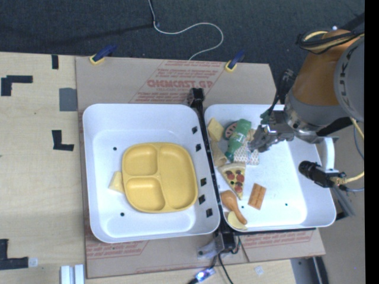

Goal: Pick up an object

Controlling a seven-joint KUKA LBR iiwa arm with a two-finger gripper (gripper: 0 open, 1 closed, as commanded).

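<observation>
A: Start at the left of the frame. What's there?

B: The left bin [95, 158] holds a yellow divided plate [159, 177], with a pale yellow wedge [115, 182] tucked against its left edge. Nothing is being worked there.

A: And right of centre?

B: The right bin [308, 209] has its things crowded along its left side: a green can [237, 136] near the top, a pizza slice [234, 179] below it, an orange-brown cracker [256, 196] just to the right of that, and a wooden spoon [232, 205] at the bottom left corner.

A: Where's the claw [260, 141]?

B: Right of the green can, low over the pile (the orange-banded arm [323, 76] comes in from the upper right). I cannot tell how far apart it stands, and I see nothing held in it.

A: So which step?

B: The approach, I'd judge; no grasp made yet. Next it must settle over one piece, likely the can, close squarely, then lift straight up clear of its neighbours.
</observation>
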